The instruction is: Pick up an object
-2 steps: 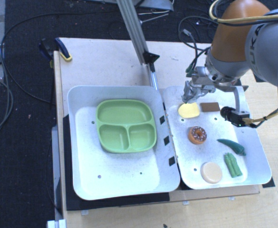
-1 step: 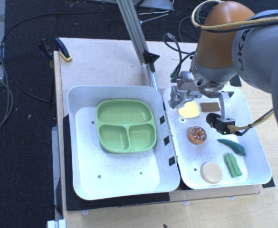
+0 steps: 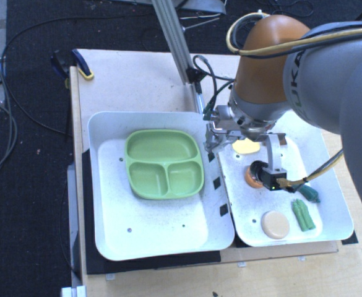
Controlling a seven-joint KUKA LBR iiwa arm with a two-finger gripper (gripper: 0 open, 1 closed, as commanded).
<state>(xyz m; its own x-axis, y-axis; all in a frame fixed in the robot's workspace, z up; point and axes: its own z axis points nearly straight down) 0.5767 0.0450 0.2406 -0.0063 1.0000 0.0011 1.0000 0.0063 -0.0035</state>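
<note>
In the left bin (image 3: 106, 228), the green divided plate (image 3: 165, 163) takes up the upper middle; bare white floor lies open along the front and down the left side. The right bin (image 3: 338, 218) is crowded: the arm's wrist (image 3: 261, 104) hangs over its upper part, with a yellow piece (image 3: 247, 146) beneath it. An orange object (image 3: 253, 177) sits mid-bin; a beige disc (image 3: 275, 224) and a green ridged piece (image 3: 303, 215) sit near the front, with a teal item (image 3: 309, 194) behind them. A bare patch lies at the front left corner, near the disc.
</note>
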